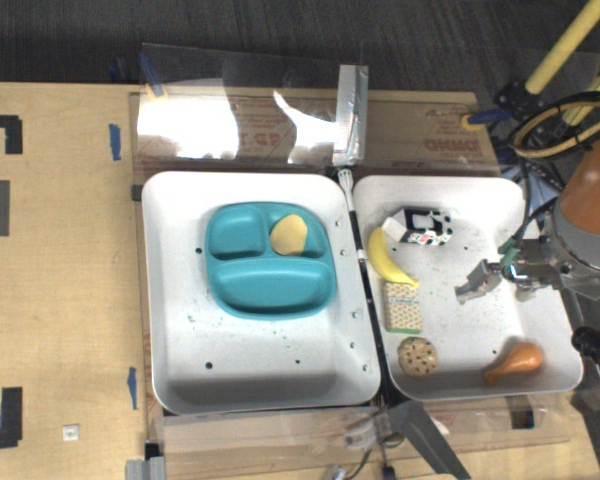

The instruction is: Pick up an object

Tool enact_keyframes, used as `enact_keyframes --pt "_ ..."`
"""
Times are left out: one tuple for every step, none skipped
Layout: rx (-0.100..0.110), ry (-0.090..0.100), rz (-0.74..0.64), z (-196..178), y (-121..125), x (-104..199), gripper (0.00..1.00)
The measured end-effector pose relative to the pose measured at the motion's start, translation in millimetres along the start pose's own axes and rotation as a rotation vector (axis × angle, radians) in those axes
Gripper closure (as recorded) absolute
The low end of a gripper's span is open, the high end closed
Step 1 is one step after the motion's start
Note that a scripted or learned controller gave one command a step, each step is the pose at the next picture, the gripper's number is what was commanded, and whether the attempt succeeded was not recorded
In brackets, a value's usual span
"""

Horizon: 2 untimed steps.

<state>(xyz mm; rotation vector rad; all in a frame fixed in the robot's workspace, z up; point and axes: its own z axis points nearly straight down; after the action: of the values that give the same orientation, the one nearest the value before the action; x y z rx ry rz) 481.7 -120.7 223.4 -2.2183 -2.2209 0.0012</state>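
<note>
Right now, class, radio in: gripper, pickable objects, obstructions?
Gripper over right white bin, holding nothing. Orange carrot-shaped toy nearest. Yellow banana, round cookie further left.

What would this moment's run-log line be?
arm: over right bin | tool: holds nothing | nearest: orange object | left bin: teal tray, yellow ball

Dark grey carpet floor (280,8) behind a tan counter (60,268) marked with black tape (5,133) and blue tape (114,141).

Left bin (170,298) has a divided tray (265,288) with a potato (289,235) in it. Right bin (480,193) holds banana (387,258), cookie (416,356), carrot (515,362).
</note>
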Motion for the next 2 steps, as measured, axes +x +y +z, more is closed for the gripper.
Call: enact_keyframes --pt "0.002 0.001 -0.275 105.5 32.5 12.8 0.0" --pt "-0.019 -0.007 -0.366 128.6 116.3 11.6 0.0"
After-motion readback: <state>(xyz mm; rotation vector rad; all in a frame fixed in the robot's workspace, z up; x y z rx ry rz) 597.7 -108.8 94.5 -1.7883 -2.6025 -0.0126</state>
